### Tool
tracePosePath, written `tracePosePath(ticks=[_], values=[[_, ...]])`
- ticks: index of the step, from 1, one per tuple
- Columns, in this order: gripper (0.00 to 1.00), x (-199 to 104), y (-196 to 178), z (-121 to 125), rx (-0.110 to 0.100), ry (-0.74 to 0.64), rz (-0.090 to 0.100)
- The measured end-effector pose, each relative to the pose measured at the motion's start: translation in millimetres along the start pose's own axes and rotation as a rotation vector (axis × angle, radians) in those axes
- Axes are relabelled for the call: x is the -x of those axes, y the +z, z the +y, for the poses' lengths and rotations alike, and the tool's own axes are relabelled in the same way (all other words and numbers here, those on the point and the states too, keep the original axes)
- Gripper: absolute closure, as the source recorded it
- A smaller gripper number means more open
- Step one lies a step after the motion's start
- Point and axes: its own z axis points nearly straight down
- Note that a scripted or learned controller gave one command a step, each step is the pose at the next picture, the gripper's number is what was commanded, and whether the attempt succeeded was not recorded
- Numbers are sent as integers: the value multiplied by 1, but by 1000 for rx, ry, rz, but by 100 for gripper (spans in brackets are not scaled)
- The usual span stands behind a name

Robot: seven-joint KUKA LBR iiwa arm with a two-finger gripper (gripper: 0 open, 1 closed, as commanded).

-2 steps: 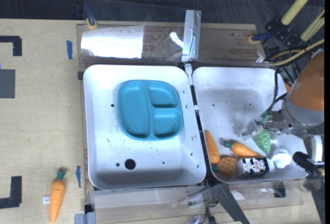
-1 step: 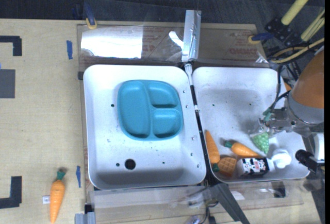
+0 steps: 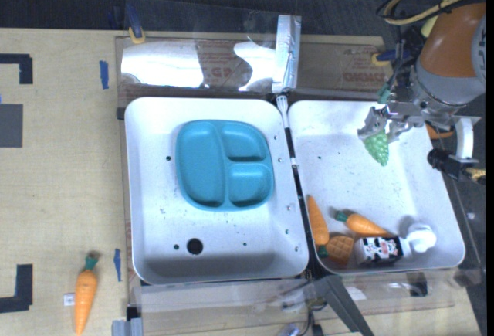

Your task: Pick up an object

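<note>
The gripper (image 3: 384, 126) hangs over the upper part of the right bin (image 3: 340, 172), and a small green object with pale speckles (image 3: 379, 147) shows between and just below its fingers, so it looks closed on that piece and holding it clear of the bin floor; what the piece is cannot be told, perhaps a soft toy vegetable. The hold seems to take only the top edge of the green object, with most of it dangling below, and in my judgement a quick swing or a sharp stop could let it slip out and drop back into the right bin. A soft body may also squeeze thin between the fingers and work loose. Toward the near edge of the right bin, well apart from the gripper, lie two toy carrots (image 3: 318, 223), a small brown piece (image 3: 340, 248) and a little bottle with a white cap (image 3: 394, 246), all crowded together; none stands in the way of a lift. The metal divider (image 3: 286, 56) rises at the far left corner of the right bin, near enough to catch a low sideways carry. Left of the right bin sits the left bin (image 3: 147, 172) with a blue divided plate (image 3: 225, 164). Another toy carrot (image 3: 84, 292) lies on the bench, far left of the right bin.
</note>
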Motion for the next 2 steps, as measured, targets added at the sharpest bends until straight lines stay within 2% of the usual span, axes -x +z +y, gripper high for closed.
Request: tracePosePath(ticks=[1, 2], values=[[100, 17, -77, -6, -1, 101, -3], [100, -33, -21, -31, -16, 105, -1]])
